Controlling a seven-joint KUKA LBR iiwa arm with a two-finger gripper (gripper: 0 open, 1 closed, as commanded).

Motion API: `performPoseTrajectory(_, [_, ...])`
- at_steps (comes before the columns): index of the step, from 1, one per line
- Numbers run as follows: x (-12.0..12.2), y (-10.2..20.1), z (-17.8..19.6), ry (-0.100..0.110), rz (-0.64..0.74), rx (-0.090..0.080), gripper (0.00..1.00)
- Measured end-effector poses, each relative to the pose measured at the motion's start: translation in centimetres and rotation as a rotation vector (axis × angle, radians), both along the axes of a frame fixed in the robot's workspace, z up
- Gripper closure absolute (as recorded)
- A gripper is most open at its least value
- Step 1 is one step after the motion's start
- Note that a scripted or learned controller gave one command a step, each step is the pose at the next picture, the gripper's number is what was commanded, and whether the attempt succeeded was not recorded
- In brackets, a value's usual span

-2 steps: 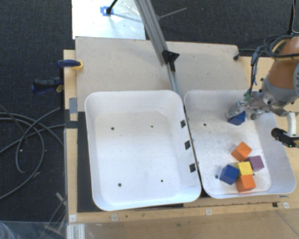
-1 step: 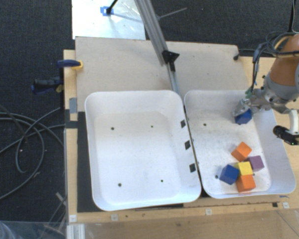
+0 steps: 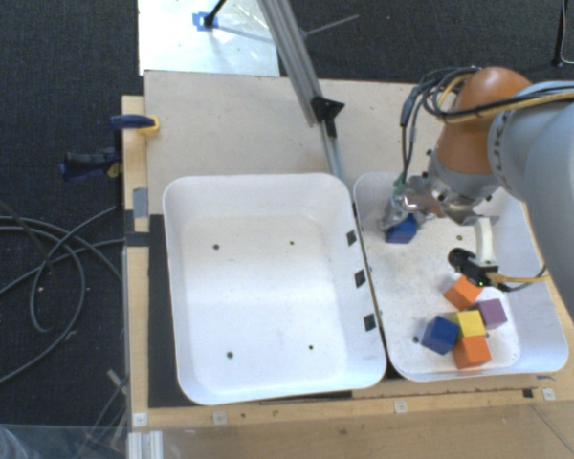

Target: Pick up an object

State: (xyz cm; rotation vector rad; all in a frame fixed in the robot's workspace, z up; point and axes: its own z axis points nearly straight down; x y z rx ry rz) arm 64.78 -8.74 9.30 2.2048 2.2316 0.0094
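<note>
A grey robot arm (image 3: 545, 151) with an orange band (image 3: 483, 113) above its wrist reaches in from the right over a pale worktop (image 3: 239, 127) that carries two shallow white bins side by side. Taking the right bin (image 3: 555, 347) as the landmark, the claw (image 3: 402, 220) hangs low over that bin's upper left corner, close to the wall it shares with its neighbour. A small blue block (image 3: 401, 229) sits right at the claw's tip in that same corner; whether the fingers are apart, together or clamped on the block cannot be told, since the wrist hides them from above. Toward the lower right part of the right bin lies a tight cluster of coloured cubes: an orange cube (image 3: 462, 293) at the top, a purple cube (image 3: 493, 313) just beside it, a yellow cube (image 3: 472, 323) in the middle, a darker blue cube (image 3: 441, 335) to the left, and a second orange cube (image 3: 473, 351) at the bottom. This cluster lies well apart from the claw. The left bin (image 3: 187, 285) adjoins the right bin's left wall. A slanted metal pole (image 3: 297, 51) crosses the worktop above the right bin, and black cables (image 3: 38, 266) lie on the dark floor far to the left.
</note>
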Motion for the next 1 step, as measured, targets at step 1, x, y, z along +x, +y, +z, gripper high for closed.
performPoseTrajectory(1, [2.95,10.57,10.27,-0.003,0.002,0.002,1.00])
